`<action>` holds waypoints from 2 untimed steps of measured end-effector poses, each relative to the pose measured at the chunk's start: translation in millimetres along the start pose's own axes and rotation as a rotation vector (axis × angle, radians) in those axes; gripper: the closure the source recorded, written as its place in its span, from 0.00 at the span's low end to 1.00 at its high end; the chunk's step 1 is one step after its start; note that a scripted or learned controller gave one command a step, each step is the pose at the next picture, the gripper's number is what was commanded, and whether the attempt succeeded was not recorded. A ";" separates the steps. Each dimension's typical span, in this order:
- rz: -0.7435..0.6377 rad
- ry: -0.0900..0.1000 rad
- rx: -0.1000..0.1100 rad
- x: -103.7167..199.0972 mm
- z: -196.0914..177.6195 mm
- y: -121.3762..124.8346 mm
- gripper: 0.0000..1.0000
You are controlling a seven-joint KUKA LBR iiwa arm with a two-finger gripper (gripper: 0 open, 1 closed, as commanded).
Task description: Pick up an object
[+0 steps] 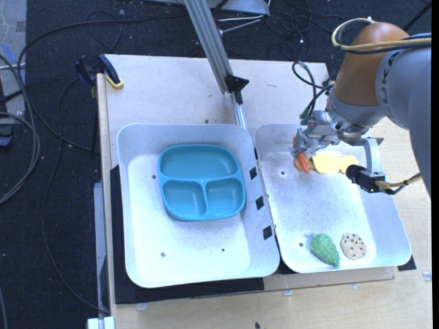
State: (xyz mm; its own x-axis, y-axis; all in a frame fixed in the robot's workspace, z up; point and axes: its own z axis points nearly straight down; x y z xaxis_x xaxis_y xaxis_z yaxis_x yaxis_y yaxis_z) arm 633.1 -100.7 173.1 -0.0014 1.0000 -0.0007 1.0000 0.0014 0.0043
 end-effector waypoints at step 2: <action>-0.001 -0.001 -0.003 -6.6 -114.5 3.7 1.00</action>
State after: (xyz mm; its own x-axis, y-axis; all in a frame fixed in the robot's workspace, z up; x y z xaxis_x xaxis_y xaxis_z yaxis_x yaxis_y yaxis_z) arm 636.4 -107.2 287.6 -0.0020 1.0000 -0.0018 1.0000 0.0020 0.0070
